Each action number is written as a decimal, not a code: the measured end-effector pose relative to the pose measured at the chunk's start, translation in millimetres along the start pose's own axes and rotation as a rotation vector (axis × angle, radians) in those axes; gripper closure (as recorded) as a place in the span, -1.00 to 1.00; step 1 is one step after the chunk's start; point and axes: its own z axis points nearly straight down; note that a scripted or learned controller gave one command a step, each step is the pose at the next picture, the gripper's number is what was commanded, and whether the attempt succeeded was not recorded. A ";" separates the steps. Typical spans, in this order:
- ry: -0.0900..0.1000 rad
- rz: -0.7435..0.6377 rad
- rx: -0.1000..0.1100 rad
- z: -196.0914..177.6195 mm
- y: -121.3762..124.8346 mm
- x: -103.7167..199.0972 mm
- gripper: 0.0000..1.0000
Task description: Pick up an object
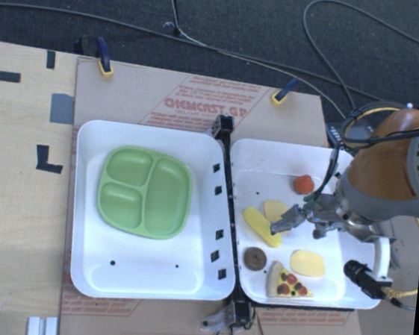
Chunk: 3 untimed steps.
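I see the R bin crowded w/ toy food: a red tomato, pale yellow piece, brown round cookie, yellow wedge and pizza slice; a green divided plate sits in the L bin. Nearest the hand is the yellow banana, lying mid-bin just beside its dark fingers; I can't tell if the hand's open or closed.

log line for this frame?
gripper over right bin | above banana | grasp: unconfirmed | green tray in left bin
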 end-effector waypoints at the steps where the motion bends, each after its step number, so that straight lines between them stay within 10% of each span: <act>1: -0.002 -0.003 -0.012 -5.6 2.9 0.2 -1.00; 3: -0.003 -0.004 -0.014 96.9 -4.8 2.0 -1.00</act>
